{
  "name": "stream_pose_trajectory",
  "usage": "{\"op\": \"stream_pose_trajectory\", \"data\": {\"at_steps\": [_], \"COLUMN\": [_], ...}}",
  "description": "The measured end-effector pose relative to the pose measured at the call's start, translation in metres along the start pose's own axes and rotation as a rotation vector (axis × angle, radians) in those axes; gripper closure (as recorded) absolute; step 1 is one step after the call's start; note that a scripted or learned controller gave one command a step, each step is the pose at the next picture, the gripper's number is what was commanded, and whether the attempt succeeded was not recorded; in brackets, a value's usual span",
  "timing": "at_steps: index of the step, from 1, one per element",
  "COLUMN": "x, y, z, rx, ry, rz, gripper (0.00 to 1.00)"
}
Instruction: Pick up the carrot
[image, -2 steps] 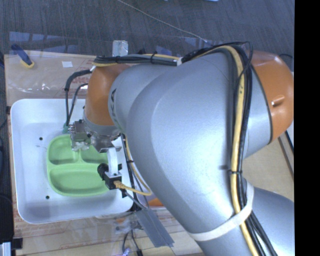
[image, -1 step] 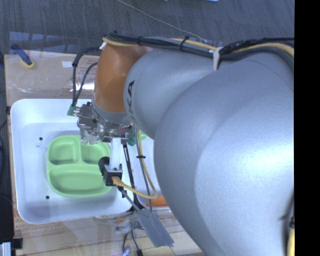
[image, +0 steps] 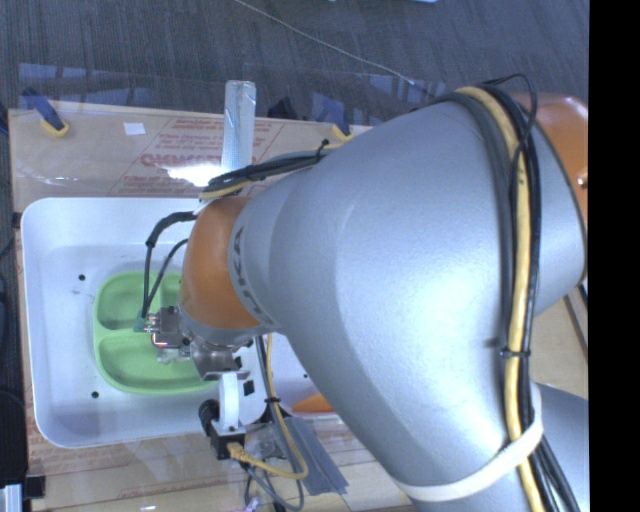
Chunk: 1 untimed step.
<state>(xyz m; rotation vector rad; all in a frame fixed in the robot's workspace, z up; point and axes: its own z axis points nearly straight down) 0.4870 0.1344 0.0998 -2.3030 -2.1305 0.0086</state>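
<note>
Carrot (image: 312, 404): orange sliver right of the green plate (image: 120, 300), on its nearer side, mostly hidden under the arm (image: 400, 280)
Handling: probably light, stiff, smooth, apt to roll; best pinched across the thick middle
Gripper (image: 165, 332): over the green plate's right edge; cannot tell whether apart or together
Writing: red print on cardboard (image: 150, 160) beyond the green plate, too blurred to read

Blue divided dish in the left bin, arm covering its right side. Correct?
One thing is off: the divided dish is green, not blue. The rest holds: it sits in the left bin, with the arm covering its right side, as the camera view shows.
</note>
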Motion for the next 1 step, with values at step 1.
{"op": "stream_pose_trajectory", "data": {"at_steps": [1], "x": [0.0140], "y": [-0.0129], "z": [-0.0683], "rx": [-0.004], "ry": [0.002], "rz": [0.326], "gripper": [1.00]}}
